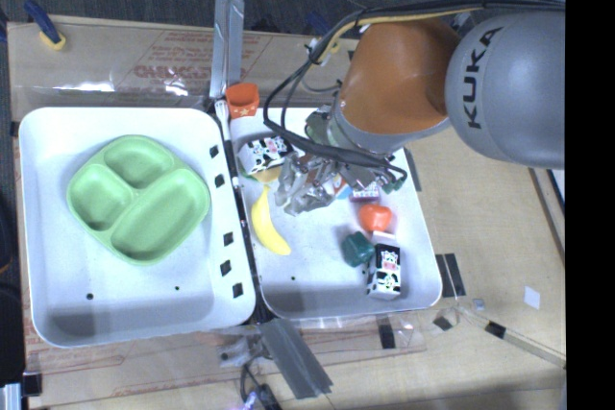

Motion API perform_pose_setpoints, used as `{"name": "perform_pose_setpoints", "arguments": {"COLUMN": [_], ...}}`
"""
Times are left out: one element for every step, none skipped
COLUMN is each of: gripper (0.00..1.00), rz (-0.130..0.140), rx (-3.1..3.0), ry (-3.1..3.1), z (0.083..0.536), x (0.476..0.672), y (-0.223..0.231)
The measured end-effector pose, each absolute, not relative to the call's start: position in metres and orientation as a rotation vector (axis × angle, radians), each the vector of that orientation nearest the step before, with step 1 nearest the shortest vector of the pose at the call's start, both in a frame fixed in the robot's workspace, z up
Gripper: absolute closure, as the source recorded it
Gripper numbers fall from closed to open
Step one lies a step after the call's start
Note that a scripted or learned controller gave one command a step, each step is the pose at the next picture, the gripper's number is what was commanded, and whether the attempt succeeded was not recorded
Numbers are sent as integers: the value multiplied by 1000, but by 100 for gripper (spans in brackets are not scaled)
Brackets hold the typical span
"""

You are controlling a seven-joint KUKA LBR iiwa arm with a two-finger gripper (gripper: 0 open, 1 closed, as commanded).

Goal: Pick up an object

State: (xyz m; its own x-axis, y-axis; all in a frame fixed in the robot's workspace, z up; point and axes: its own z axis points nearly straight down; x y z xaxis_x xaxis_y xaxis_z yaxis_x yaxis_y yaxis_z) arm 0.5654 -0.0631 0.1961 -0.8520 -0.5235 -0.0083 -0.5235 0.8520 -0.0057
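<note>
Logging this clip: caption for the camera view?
KUKA arm's gripper low in the right bin beside a banana; green divided plate left.

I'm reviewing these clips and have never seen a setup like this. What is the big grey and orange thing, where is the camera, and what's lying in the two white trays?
The grey and orange machine is a robot arm reaching in from the right. One camera looks down at a slant on two shallow white bins. The left bin holds a green divided plate. The right bin holds a banana, two small cow-print cartons, a red-orange piece, a dark green piece and an orange-capped bottle. The arm's tool hangs low over the right bin, beside the banana. Whether it grips anything is unclear.
</note>
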Motion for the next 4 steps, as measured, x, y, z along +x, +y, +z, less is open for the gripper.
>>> {"name": "perform_pose_setpoints", "arguments": {"gripper": [100,100,100,100], "rz": [-5,5,-7,0], "rx": [-781,-801,-1020,-1098], "ry": [3035,3042,2964,2945], "z": [262,189,256,219], "x": [641,656,658,657], "y": [-67,-77,-127,-193]}}
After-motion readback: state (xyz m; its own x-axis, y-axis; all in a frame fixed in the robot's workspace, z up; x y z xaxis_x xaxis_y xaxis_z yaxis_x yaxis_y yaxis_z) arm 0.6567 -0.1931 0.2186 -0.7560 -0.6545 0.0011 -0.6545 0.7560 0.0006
